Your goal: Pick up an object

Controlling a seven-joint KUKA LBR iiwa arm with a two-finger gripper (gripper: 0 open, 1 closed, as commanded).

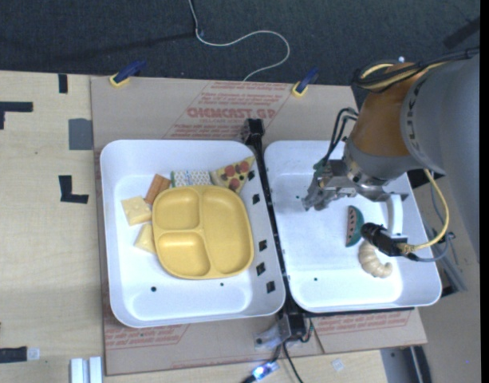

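Camera view, right of centre: gripper (314,201) low over right bin (308,282), finger state impossible to tell. Best dropped squarely over one item before closing. Watermelon slice (353,225) just lower right of it; croissant (376,260) further toward lower right.
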